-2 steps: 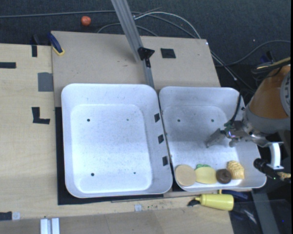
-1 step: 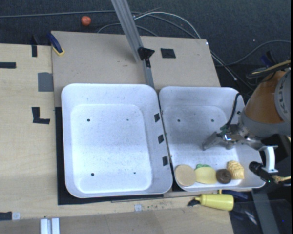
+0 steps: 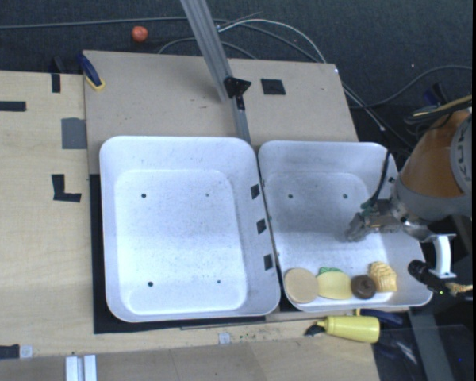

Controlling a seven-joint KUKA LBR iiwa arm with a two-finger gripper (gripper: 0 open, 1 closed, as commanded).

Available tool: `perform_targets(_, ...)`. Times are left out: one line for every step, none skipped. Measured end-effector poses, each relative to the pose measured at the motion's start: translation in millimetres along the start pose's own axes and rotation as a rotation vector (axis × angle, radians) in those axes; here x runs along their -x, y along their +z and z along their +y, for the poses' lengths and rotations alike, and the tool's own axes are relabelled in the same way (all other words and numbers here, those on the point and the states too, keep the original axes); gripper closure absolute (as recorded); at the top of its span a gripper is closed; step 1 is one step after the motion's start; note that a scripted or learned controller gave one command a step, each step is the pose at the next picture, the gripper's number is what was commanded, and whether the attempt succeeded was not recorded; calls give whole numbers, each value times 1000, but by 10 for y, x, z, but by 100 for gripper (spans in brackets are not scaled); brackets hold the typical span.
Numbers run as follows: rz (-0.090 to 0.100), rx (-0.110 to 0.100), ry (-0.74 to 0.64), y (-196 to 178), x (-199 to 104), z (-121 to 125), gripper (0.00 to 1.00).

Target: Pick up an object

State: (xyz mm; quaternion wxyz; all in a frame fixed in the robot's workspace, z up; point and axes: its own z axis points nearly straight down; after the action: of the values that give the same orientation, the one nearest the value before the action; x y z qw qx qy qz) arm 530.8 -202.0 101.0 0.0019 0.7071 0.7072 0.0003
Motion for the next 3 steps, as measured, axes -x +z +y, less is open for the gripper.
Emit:
perform_targets(1,0,0,-501,99,36,100)
perform_targets(1,1,0,-1001,69,-47,100)
perform_targets(1,0,-1,-1502,69,-37,100)
